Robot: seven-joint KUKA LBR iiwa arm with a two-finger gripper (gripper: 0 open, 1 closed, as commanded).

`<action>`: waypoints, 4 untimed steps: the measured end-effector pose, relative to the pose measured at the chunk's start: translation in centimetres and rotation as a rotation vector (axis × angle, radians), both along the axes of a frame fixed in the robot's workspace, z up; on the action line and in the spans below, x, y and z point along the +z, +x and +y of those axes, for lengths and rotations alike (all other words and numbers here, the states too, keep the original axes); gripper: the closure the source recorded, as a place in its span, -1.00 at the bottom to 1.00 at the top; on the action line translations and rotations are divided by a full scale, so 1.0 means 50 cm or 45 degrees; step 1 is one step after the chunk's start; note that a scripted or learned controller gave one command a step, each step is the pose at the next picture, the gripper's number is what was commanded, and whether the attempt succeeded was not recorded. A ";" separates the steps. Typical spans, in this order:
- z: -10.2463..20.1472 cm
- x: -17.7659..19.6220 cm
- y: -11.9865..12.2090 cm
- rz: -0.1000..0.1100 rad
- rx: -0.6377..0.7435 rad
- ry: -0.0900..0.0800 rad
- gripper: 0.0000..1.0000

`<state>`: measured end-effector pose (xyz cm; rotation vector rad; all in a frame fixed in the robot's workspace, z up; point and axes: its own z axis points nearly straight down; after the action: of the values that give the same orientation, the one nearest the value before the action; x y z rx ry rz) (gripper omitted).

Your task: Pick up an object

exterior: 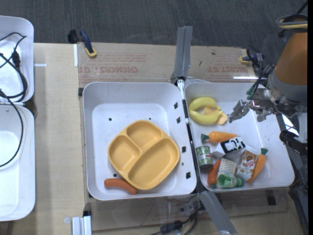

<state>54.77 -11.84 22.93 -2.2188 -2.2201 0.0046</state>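
My gripper [252, 114] hangs over the back right part of the right bin [274, 182], open, with nothing between its fingers. One finger [238, 111] points toward a bunch of yellow bananas [205, 110] just to its left, without touching it. Below the gripper lie an orange carrot [222, 136], a black and white item [233, 145], a small green can [203, 156], a printed carton [246, 165] and two more carrots [259, 164] near the front wall.
The left bin [98, 111] holds a yellow divided plate [143, 154] and a brown sausage [120, 185] at its front. A grey divider post [183, 53] rises between the bins. Cables and white equipment [12, 82] sit at the far left.
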 end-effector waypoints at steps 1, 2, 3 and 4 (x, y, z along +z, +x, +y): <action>-0.003 -0.240 0.008 -0.026 -0.317 0.000 -1.00; 0.016 -0.080 -0.009 -0.003 -0.235 -0.001 -1.00; -0.002 -0.277 0.083 -0.002 -0.262 -0.002 -1.00; -0.013 -0.276 0.010 -0.003 -0.214 -0.001 -1.00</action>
<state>55.29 -12.47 9.15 -2.3984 -2.0275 0.0020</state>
